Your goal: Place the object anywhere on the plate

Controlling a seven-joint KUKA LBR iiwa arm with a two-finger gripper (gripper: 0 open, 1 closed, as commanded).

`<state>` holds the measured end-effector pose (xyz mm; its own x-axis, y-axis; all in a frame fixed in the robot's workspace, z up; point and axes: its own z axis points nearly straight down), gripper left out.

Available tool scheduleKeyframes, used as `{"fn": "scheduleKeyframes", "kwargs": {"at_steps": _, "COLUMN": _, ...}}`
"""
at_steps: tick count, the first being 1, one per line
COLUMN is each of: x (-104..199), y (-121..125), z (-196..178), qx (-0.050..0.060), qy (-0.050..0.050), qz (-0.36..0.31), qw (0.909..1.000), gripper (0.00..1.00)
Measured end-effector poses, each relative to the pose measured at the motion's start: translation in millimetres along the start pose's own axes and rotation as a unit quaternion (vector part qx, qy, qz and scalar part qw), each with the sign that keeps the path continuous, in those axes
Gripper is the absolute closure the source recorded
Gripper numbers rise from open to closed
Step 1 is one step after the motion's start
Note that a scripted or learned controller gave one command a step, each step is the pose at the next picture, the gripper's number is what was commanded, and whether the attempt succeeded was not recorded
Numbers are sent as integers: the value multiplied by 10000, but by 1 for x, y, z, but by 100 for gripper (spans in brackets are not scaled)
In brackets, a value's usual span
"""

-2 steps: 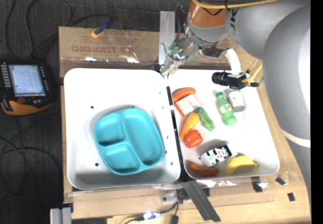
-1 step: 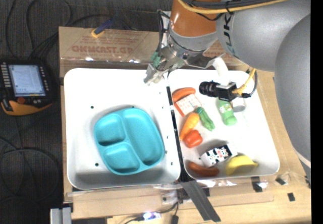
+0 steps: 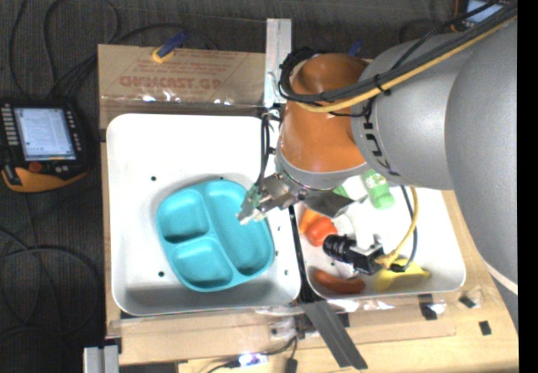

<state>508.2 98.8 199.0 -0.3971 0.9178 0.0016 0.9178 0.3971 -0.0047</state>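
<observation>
**Gripper over the plate, drop not yet made**

The gripper (image 3: 252,207) hangs above the right compartment of the blue plate (image 3: 197,266), its fingers pinching a small pale green object (image 3: 254,194). I judge carrying done; release remains. Other items wait in the right bin (image 3: 450,266).

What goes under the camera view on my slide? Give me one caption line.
KUKA arm's gripper poised over the turquoise divided plate in the left bin; toy foods, including an orange piece, sit in the right bin.
</observation>
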Motion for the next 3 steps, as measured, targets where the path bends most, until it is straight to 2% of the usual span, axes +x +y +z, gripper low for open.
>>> {"fn": "scheduleKeyframes", "kwargs": {"at_steps": 1, "x": -42, "y": 34, "z": -103, "qx": -22, "qy": -19, "qz": -2089, "qw": 9779, "gripper": 100}}
{"fn": "scheduleKeyframes", "kwargs": {"at_steps": 2, "x": -41, "y": 36, "z": -2, "qx": -14, "qy": -9, "qz": -2178, "qw": 9760, "gripper": 100}}
{"fn": "scheduleKeyframes", "kwargs": {"at_steps": 3, "x": -75, "y": 49, "z": 15, "qx": -21, "qy": -12, "qz": -2650, "qw": 9642, "gripper": 100}}
